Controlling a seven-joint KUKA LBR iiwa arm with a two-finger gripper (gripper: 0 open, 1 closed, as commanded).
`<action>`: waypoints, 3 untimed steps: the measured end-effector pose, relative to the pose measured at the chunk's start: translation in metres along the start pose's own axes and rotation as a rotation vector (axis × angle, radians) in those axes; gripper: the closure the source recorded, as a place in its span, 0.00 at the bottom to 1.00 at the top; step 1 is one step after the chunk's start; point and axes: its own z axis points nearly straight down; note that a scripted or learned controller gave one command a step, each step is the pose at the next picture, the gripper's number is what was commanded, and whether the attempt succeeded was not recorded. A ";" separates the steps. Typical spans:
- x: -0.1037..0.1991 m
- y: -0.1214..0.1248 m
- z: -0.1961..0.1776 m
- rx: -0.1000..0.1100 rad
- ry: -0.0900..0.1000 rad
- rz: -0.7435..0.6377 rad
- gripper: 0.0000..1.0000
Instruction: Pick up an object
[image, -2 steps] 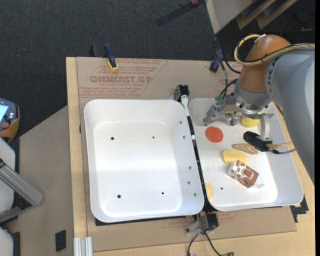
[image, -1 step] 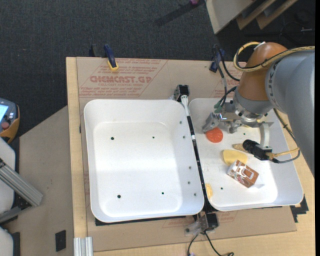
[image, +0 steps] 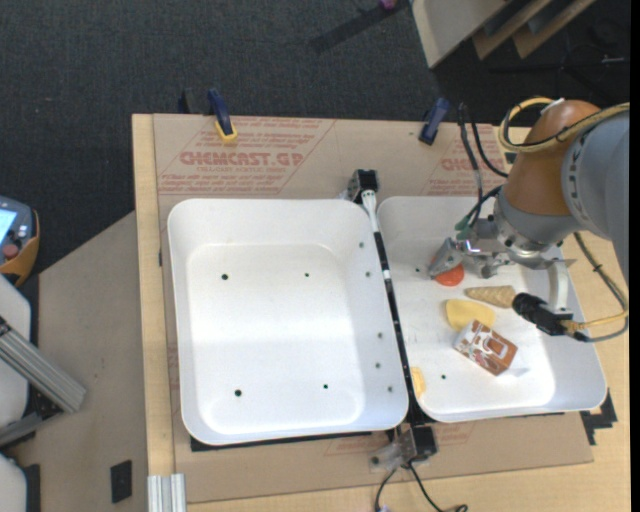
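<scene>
Underneath, cardboard-topped bench (image: 250, 160); dark carpet (image: 90, 60)

We see two bins side by side on the tabletop (image: 250, 150): the left bin (image: 275, 318) and the right bin (image: 560, 375), their inner rims touching along the middle. All the loose things lie in the right bin. A small round piece (image: 451, 275) sits toward its far half, right under the gripper (image: 462, 258), which reaches in from the right. Nearer to us and to the right lies a cone-shaped piece (image: 490, 295). Just in front of that rests a wedge (image: 468, 314), and a wrapped packet (image: 486, 350) lies touching the wedge's near side. Two clamps (image: 222, 118) grip the tabletop's far edge.
</scene>
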 end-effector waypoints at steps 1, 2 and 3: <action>0.043 -0.032 0.000 0.001 0.003 -0.005 0.00; -0.038 0.008 -0.001 -0.010 -0.005 0.000 0.00; -0.045 0.047 0.003 0.021 0.004 0.001 0.00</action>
